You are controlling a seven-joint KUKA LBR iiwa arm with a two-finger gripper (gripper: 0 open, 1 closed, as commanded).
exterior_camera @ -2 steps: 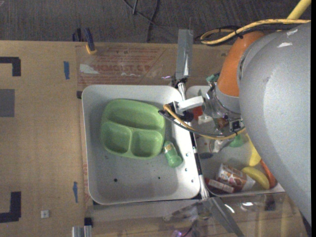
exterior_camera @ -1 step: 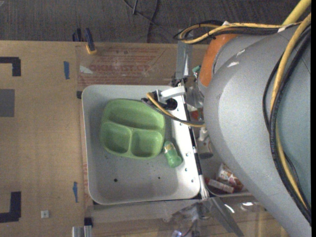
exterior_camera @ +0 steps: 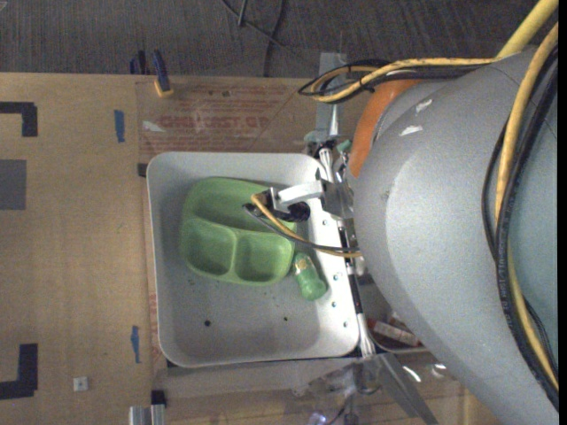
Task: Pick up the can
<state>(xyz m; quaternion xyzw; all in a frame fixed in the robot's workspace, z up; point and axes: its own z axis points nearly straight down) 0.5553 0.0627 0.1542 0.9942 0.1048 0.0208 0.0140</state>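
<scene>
One green three-compartment plastic tray point(exterior_camera: 232, 239) and one small green plastic bottle point(exterior_camera: 310, 281) in one shallow white bin point(exterior_camera: 239, 339). Opening of fingers point(exterior_camera: 324, 173) impossible to tell.

The scene is viewed from one fixed camera above the pale brown bench point(exterior_camera: 71, 264), looking down at a slant. The shallow white bin point(exterior_camera: 239, 339) is framed centrally; the bulky grey robot arm point(exterior_camera: 443, 220) is seen nearest the lens, at right.

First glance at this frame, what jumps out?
The grey arm looms over the right half, orange band near its top. Left of it, a white bin holds a green divided tray, with a small green object beside the tray's lower right corner.
</scene>
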